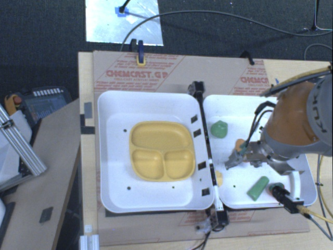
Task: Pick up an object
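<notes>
The right bin (229,107) holds three small objects: a green block (257,188) near its front edge, a green rounded piece (219,129) toward its back-left, and an orange piece (240,144) beside the gripper (232,160), whose opening cannot be judged. The left bin (112,139) holds one yellow compartment tray (158,150). The block looks light, rigid and best pinched across its narrow sides.
</notes>
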Controlling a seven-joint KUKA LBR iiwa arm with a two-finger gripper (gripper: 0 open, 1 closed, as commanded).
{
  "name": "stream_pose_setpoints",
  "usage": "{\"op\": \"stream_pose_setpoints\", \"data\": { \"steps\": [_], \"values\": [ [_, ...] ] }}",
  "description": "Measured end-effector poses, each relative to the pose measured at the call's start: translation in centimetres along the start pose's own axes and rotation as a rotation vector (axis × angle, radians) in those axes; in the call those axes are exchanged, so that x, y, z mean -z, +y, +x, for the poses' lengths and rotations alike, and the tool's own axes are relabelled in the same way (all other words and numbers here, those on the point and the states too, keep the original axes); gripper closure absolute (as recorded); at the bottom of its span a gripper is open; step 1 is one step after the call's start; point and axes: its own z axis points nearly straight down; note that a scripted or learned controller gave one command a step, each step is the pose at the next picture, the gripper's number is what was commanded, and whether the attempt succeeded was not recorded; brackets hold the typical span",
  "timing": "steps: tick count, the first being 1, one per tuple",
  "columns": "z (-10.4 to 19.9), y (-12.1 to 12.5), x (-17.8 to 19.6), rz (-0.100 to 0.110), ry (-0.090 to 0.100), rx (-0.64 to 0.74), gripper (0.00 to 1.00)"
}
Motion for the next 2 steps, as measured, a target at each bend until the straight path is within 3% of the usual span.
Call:
{"op": "stream_pose_setpoints", "data": {
  "steps": [1, 2],
  "values": [
    [0.0, 0.1, -4.9, -0.005, 0.000, -0.001, 0.00],
    [0.0, 0.2, -3.6, -0.008, 0.000, 0.002, 1.00]
  ]
}}
